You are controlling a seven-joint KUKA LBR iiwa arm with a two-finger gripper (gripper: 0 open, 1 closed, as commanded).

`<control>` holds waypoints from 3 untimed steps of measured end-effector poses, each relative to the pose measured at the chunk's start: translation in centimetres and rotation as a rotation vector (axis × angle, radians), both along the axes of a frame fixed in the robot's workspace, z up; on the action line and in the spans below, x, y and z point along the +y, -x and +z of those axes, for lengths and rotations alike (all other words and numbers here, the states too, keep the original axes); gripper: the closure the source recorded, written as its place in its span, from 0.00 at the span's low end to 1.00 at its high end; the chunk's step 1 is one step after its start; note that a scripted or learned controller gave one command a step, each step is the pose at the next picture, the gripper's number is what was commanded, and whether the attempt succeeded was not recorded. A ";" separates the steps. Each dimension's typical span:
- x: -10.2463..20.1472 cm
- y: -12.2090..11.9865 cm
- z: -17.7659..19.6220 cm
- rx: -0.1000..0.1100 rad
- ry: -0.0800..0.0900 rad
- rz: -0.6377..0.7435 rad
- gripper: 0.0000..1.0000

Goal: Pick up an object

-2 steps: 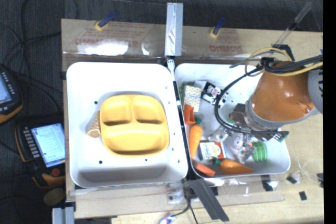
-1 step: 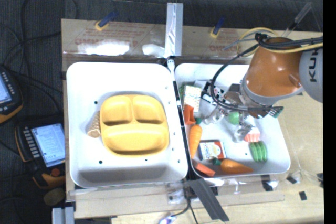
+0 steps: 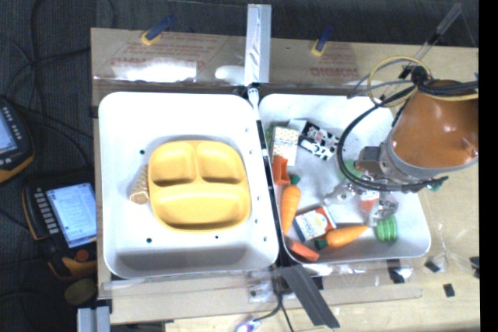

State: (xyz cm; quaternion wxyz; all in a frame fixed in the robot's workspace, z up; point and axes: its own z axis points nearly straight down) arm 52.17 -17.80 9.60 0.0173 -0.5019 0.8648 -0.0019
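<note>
The right bin (image 3: 416, 245) holds several toy foods. An orange carrot (image 3: 289, 202) lies near its left wall, and a second carrot (image 3: 346, 235) lies near the front. Between them sits a small white and orange carton (image 3: 311, 223). A black-and-white carton (image 3: 319, 142) and a dotted white box (image 3: 285, 140) lie at the back. My gripper (image 3: 362, 197) hangs low over the right-middle of this bin, under the orange band (image 3: 433, 128), just behind a green ribbed piece (image 3: 385, 229). A small red and white item (image 3: 368, 204) shows right at the gripper.
In the left bin (image 3: 117, 167) lies a yellow divided plate (image 3: 199, 181) with a tan item (image 3: 139, 186) at its left edge. Black cables (image 3: 354, 128) loop off the arm over the right bin's back. A handheld screen (image 3: 70, 214) lies left of the bench.
</note>
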 end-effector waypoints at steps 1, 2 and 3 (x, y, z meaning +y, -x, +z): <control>-0.9 -6.6 -0.6 0.019 0.012 -0.061 0.00; -0.7 -2.3 -0.5 0.016 0.010 -0.230 0.00; 2.9 -4.9 -0.6 0.019 0.010 -0.257 0.00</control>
